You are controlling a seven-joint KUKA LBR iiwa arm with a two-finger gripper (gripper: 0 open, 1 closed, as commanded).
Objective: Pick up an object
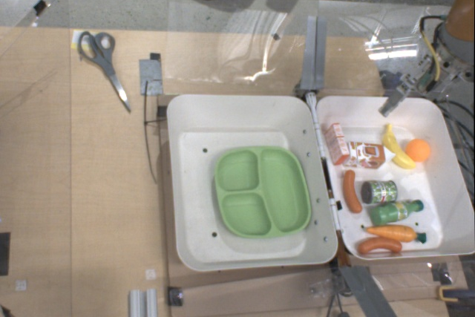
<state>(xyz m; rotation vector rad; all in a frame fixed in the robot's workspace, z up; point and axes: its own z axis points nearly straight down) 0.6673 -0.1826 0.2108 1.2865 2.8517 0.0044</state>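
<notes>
The right bin (445,182) holds several toy foods. A red and white carton (338,143) and a brown box (367,154) lie at its left, with a banana (397,148) and an orange (419,151) beside them. Below these are a sausage (351,191), a can (380,192), a green bottle (393,212), a carrot (393,232) and a red sausage (377,246). My gripper (393,100) hangs over the bin's far edge, up and left of the banana, and touches none of the items. The arm (454,33) comes in from the top right.
The left bin (185,159) holds a green divided plate (262,191). Scissors (100,63) and a small grey block (151,74) lie on the wooden bench to the left. A grey post (313,56) stands behind the gap between the bins.
</notes>
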